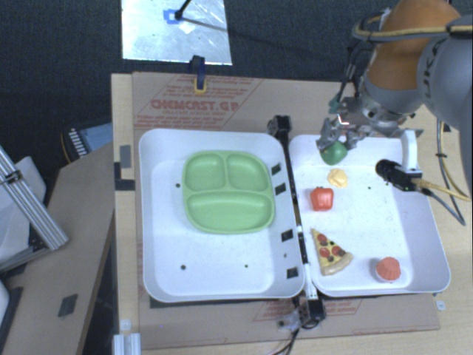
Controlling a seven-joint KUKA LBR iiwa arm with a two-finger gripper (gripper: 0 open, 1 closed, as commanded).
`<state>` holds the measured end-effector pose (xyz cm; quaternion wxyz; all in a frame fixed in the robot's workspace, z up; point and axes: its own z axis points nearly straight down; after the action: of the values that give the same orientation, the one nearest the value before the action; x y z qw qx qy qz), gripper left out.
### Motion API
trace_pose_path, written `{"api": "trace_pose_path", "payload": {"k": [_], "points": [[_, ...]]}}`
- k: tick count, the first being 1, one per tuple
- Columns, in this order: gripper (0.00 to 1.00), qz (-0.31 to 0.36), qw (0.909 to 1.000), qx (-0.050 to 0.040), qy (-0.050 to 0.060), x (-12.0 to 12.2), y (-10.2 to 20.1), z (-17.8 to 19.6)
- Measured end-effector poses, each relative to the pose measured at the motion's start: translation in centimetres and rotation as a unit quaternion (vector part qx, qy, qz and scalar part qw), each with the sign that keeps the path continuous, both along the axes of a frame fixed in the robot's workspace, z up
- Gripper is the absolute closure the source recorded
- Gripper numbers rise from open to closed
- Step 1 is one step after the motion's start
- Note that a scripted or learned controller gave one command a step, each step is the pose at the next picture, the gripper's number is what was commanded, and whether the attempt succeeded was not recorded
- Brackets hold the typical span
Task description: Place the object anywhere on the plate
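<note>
The green three-compartment plate (226, 192) lies in the left bin (162, 272). My gripper (335, 145) hangs over the far left corner of the right bin (421, 220). A small round green object (332, 154) sits at its tip, with the fingers closed on its upper part. Whether the object still touches the bin floor is unclear. The grey arm with its orange band reaches in from the upper right.
The right bin also holds a yellow piece (338, 177), a red pepper (321, 198), a pizza slice (329, 252) and a red-and-white round item (387, 269). A black divider (290, 198) runs between the bins. A black cable fitting (395, 173) sits by the arm.
</note>
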<state>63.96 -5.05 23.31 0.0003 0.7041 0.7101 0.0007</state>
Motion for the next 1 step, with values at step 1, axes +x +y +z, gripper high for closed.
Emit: {"api": "trace_pose_path", "payload": {"k": [1], "points": [[1.00, 0.000, 1.0000, 0.0004, 0.001, -1.14, 5.05, -0.93]]}}
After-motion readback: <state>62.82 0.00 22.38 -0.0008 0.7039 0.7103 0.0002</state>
